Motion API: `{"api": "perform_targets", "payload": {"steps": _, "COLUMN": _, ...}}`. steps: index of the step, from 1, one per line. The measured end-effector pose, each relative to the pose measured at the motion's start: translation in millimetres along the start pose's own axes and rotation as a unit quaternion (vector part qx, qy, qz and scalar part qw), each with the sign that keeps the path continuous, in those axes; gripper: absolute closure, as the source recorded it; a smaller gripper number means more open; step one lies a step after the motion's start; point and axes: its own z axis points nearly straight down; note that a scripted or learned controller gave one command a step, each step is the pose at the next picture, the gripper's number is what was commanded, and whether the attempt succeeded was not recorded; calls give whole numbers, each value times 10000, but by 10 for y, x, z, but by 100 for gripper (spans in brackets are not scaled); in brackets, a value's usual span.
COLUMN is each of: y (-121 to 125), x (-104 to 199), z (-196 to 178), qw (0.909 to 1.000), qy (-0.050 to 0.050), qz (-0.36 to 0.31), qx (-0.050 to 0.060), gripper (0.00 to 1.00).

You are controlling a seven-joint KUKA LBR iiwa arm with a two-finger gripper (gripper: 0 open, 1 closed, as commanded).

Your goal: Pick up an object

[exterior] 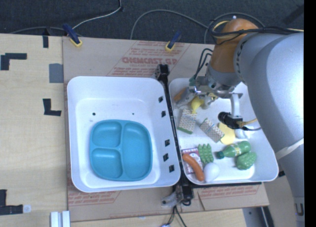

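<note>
The right bin (266, 171) holds the clutter the task draws from, toy food heaped loosely so that any one piece can be taken: a yellow piece (196, 104) near the far left corner, two grey speckled blocks (187, 121) and (212, 131) toward the middle, a green bottle-like toy (233, 150) and a green lump (246, 159) at the near right, an orange carrot-like toy (193, 166) and a white egg-like piece (211, 171) along the near wall. The left bin (79, 122) carries only a blue divided tray (121, 150), a likely drop spot. The arm bends down from the right, its orange band above the wrist, and the pincer (201, 95) sits low over the far left corner, at the yellow piece; whether it is open or closed cannot be told from here, nor whether it grips anything
</note>
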Motion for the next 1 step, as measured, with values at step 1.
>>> {"api": "perform_targets", "payload": {"steps": 1, "y": -34, "x": -32, "z": -72, "qw": 10000, "qy": -23, "qz": 7, "qx": 63, "gripper": 100}}
